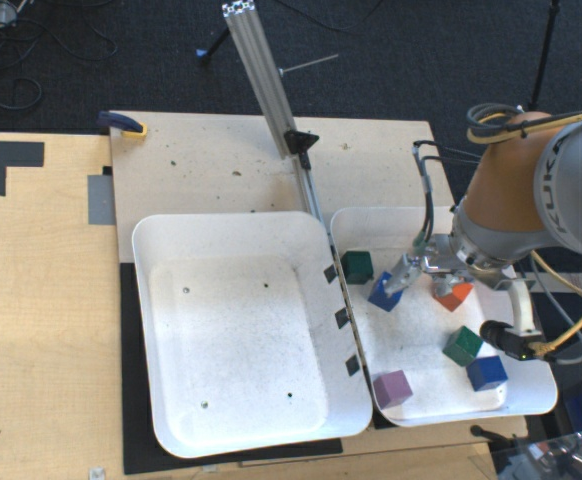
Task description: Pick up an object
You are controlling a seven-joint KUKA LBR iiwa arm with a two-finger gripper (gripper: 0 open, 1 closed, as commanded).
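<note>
Right bin [531, 400] holds six blocks, seemingly; jaws [403, 280] over it.

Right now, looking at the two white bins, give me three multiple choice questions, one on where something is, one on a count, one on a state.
1. Where does the purple cube lie?
A. in the left white bin
B. in the right white bin, near its front left corner
C. on the wooden bench

2. How many blue cubes are in the right white bin?
A. two
B. none
C. four

3. How does the dark green cube by the divider stand to the gripper?
A. apart from it
B. stacked on it
C. hanging from it

Answers: B, it lies just right of the divider at the front; A, one lies by the gripper and one at the front right; A, bare bin floor shows between them.
</note>
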